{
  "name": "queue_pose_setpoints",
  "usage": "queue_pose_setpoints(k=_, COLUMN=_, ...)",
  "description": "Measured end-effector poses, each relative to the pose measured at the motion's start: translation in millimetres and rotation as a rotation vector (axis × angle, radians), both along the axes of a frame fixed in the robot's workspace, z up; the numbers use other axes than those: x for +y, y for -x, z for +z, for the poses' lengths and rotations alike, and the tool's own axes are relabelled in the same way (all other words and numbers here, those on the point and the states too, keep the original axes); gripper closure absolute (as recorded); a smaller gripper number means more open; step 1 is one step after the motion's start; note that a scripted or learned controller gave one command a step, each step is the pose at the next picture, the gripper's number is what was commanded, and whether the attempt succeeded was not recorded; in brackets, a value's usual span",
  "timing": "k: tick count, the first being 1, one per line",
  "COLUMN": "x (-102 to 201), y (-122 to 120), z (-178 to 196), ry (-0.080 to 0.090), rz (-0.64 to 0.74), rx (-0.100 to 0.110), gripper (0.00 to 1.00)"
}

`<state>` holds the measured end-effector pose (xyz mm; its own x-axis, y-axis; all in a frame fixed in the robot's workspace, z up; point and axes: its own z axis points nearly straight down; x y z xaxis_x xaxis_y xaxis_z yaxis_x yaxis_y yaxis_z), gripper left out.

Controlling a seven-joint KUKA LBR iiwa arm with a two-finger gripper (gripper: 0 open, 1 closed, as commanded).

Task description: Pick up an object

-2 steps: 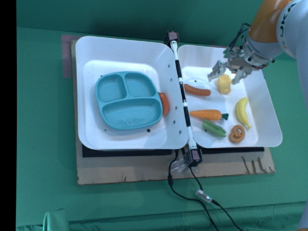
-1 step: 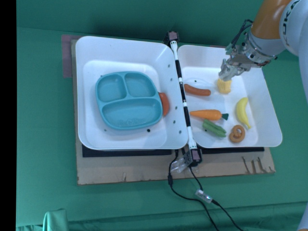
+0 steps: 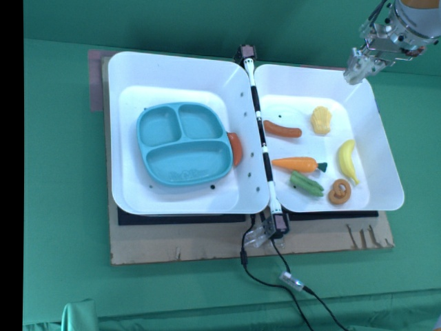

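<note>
The gripper (image 3: 358,66) hung above the far right corner of the right bin (image 3: 386,178), well apart from everything in it. Whether its fingers stood open or closed could not be told from this view; nothing showed between them.

No one object was named by the task, so any piece in the right bin would have served. All looked like small plastic play food: probably light, stiff and hollow, with smooth skins that could slip under a poor pinch. None seemed fragile.

The carrot (image 3: 298,163) lay near the bin's middle, orange, tapered, with a dark green tip at its right end. It was likely the easiest pick, taken across its thick middle, where the fingers would have had room on both sides. The sausage (image 3: 282,129), reddish-orange and rounded at both ends, lay farther back by the divider; a pinch across its width at mid-length would have suited it. The corn (image 3: 320,120) was pale yellow and stubby, its ribbed surface perhaps giving better grip. The banana (image 3: 349,161) was yellow and curved, near the right wall, best taken across the belly of the curve. The green pod (image 3: 306,184) lay just beside the carrot, which could have crowded a finger. The pretzel (image 3: 339,192) was flat and orange-brown, low against the floor and probably hard to get under.

In the left bin (image 3: 138,74) sat a blue divided plate (image 3: 185,143), with an orange piece (image 3: 236,148) at its right edge.
</note>
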<state>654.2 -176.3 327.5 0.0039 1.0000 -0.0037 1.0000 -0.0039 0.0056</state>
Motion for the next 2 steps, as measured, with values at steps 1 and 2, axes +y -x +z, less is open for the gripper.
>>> queue_pose_setpoints(k=1, x=0, y=0, z=0, ry=0.000, rz=0.000, rx=0.000, gripper=0.00)
queue_pose_setpoints(k=2, x=-11, y=44, z=-85, ry=0.000, rz=0.000, rx=0.002, gripper=0.00)
